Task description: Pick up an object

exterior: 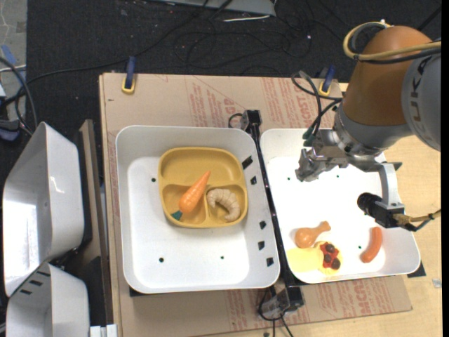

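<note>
Seen from above: gripper (pixel 312 166) poised over the upper part of the right bin (pixel 351 202), nothing visible between its fingers — whether parted or closed, impossible to tell at this angle. Candidates for picking lying along that bin's near edge: an orange drumstick-shaped toy (pixel 311 235), a small cluster of red and dark berries (pixel 329 255) resting on a flat yellow piece (pixel 306 260), and a red-orange sausage (pixel 371 245) toward the right wall. All likely light, hollow plastic — stiff, smooth, prone to skidding on the slick white floor. Drumstick probably best pinched across its narrow shank; sausage across its short width, mid-length. Flat yellow piece likely hard to get under. In the left bin (pixel 140 209), a yellow divided plate (pixel 175 163) carrying a toy carrot (pixel 194 192) and a pale shrimp (pixel 225 202). Bins set on a cardboard-topped bench (pixel 210 97) with yellow clamps, cables trailing across dark flooring behind.
</note>
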`<state>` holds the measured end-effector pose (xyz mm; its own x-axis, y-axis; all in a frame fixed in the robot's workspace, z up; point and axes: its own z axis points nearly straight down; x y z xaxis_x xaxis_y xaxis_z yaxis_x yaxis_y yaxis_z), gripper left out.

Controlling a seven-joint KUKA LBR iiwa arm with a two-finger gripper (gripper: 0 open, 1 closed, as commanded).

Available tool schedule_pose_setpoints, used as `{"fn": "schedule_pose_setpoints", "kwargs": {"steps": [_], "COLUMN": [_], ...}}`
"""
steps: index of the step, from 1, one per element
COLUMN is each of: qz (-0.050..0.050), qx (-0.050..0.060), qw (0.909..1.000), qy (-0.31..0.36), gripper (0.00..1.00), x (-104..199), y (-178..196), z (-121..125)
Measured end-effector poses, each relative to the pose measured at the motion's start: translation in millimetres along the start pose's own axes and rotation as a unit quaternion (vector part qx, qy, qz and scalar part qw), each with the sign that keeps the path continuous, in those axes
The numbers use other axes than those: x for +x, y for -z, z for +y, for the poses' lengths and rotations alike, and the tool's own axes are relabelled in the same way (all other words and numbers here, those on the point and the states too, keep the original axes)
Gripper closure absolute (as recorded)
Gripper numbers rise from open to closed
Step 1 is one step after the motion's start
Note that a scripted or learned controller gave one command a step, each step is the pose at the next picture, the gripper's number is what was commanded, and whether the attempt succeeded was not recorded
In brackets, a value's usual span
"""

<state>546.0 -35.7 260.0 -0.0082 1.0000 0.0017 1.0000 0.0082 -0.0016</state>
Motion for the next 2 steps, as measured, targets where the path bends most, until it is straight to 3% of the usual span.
{"fn": "schedule_pose_setpoints", "kwargs": {"steps": [2], "qz": [-0.001], "qx": [0.000], "qw": [1.0000], "qy": [0.000], "gripper": [1.00], "x": [103.5], "y": [-20.6], "z": [-11.1]}}
